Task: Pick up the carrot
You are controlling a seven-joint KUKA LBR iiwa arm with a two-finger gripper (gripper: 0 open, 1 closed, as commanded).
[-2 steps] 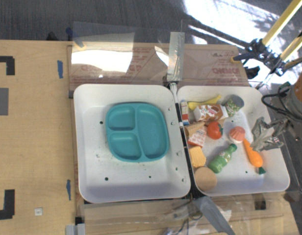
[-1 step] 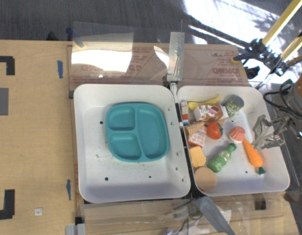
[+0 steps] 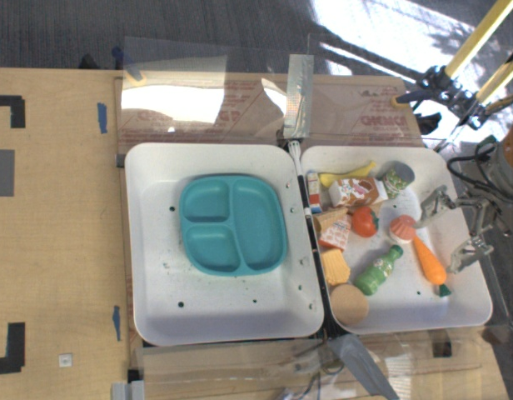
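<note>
Camera view: claw [image 3: 453,227] spread wide (nothing held) just right of the carrot [image 3: 429,262] in the right bin [image 3: 477,311]

We are looking down on a robotics lab test bench. A pale wooden benchtop [image 3: 48,223] carries black and blue tape markers. At its centre two shallow white plastic bins [image 3: 148,248] sit side by side, backed by taped clear plastic sheeting [image 3: 198,107]. At two o'clock, yellow rig struts [image 3: 481,36] and loose cables show.
</note>
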